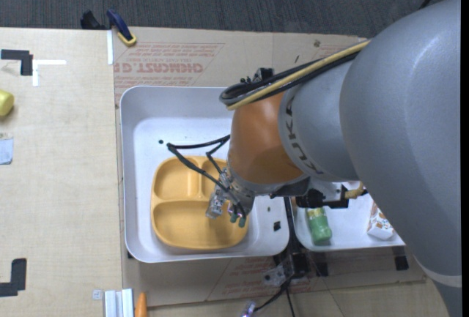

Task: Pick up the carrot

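My gripper (226, 210) hangs low over the yellow divided plate (176, 220), above the plate's right side near the divider. The plate lies in the left white bin (139, 162). Nothing recognisable as a carrot lies on the visible part of the plate. The bulky grey arm with its orange band (256, 147) covers the right part of this bin and much of the right bin. A small orange tip (139, 301) pokes in at the bottom edge, outside the bins; I cannot tell what it is.
The right bin (344, 239) holds a green bottle (319, 226) and a white printed packet (379, 223). A yellow object (5, 103) sits at the far left of the bench. A blue and yellow clamp (121, 27) lies at the back. Black cables (198, 151) loop above the plate.
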You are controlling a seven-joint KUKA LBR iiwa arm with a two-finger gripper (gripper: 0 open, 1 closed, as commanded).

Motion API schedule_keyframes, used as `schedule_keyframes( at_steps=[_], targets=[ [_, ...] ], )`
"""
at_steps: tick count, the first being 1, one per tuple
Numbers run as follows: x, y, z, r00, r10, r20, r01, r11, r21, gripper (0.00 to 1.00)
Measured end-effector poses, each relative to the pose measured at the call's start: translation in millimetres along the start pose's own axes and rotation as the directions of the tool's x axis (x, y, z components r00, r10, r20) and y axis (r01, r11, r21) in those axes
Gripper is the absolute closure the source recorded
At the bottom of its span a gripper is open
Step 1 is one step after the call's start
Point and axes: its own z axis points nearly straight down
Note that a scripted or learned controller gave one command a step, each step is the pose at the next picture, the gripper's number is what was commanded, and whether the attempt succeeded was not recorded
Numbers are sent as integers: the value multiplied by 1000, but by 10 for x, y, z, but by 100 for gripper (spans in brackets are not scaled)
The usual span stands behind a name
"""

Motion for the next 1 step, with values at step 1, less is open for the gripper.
schedule_keyframes(
  at_steps=[1],
  targets=[
    [-16, 2, -98, 1000, -1, 0, 1, 1000, -1, 100]
  ],
)
